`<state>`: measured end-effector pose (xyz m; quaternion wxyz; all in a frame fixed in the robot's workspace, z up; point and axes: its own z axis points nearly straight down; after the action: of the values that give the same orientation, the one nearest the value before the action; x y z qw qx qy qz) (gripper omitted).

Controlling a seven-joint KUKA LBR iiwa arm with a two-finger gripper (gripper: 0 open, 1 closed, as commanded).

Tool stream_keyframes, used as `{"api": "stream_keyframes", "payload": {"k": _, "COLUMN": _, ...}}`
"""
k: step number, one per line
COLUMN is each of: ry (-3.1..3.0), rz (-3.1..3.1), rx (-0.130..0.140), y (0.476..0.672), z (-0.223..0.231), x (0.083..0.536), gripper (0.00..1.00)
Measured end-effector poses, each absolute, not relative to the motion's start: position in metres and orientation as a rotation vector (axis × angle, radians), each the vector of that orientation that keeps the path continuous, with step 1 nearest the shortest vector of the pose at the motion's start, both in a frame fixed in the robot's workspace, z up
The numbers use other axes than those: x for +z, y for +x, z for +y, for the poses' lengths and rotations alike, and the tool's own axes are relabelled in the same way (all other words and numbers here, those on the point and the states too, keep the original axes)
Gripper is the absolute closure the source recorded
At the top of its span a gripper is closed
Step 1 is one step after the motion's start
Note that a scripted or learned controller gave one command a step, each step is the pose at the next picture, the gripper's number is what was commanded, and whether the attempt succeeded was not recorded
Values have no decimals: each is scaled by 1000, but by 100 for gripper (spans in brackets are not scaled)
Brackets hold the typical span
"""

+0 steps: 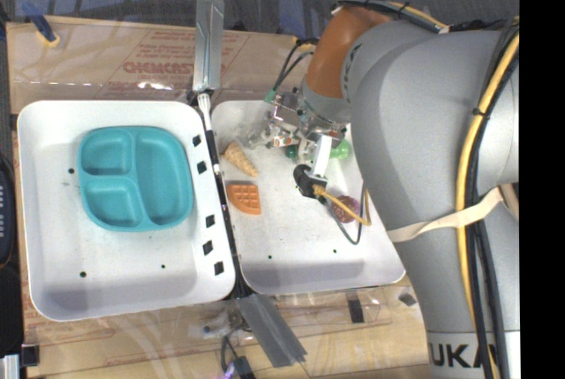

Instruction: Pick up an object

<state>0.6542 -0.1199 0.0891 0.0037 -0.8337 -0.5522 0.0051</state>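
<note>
Bins sit side by side on the desk. Left bin [53,280] holds a teal divided plate [135,176]. Right bin [291,267] holds a cone-shaped piece [239,158], an orange waffle [245,197], and the gripper [305,139], lowered over green pieces [339,151].

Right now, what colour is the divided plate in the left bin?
Teal, plain; the divided plate shows clearly in the camera view.

Even, fairly bright overhead light. Mild glare on white bins [53,280] left of gripper [305,143]. Soft shadow under arm. Slight overall softness; small parts near gripper indistinct.
</note>
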Motion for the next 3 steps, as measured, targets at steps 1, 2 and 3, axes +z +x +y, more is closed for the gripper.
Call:
{"api": "stream_keyframes", "payload": {"k": 1, "ry": -2606, "rz": -1740, "rx": 12, "y": 656, "z": -117, "x": 101, "gripper": 100}}
{"api": "stream_keyframes", "payload": {"k": 2, "ry": -2831, "rz": -1359, "rx": 3, "y": 642, "z": -191, "x": 92, "gripper": 100}}
{"api": "stream_keyframes", "payload": {"k": 3, "ry": -3099, "rz": -495, "rx": 4, "y": 647, "z": -168, "x": 91, "gripper": 100}}
